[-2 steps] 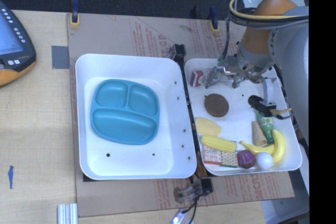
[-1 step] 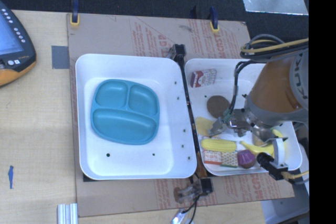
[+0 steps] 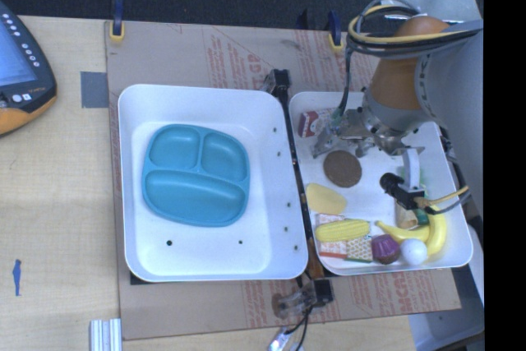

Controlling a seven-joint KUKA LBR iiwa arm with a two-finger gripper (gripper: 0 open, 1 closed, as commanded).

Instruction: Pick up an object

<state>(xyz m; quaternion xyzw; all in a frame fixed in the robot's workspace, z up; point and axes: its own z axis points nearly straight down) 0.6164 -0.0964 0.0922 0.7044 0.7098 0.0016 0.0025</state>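
A pale wooden bench (image 3: 57,177) carries a sheet of brown cardboard (image 3: 205,53), and two shallow white bins sit side by side on it. The flat brown round disc (image 3: 342,168), a toy cookie by the look of it, lies in the upper half of the right-hand white bin (image 3: 366,197), flat on the floor of the bin with bare white around it. The metal gripper (image 3: 343,136) of the grey arm hangs just above the disc in the picture, close over its far edge. Whether it is open or closed I cannot tell from here, and nothing can be seen held in it.

Up and to the left of the disc lies a small red-and-white packet (image 3: 308,124), near the bin's corner. Just below the disc, a little left, is a pale yellow rounded piece (image 3: 326,198). Below that lies a yellow toy corn cob (image 3: 342,230). Down and to the right of the disc, along the bin's near edge, a dark purple lump (image 3: 384,248), a small white ball (image 3: 415,252) and a curved yellow toy banana (image 3: 436,233) crowd together.

Well to the left of the disc, across the bin walls, a blue divided plastic plate (image 3: 197,174) lies in the left-hand white bin (image 3: 123,177). Farthest left of the disc, a grey-and-orange handheld control unit (image 3: 16,70) rests on the bench.
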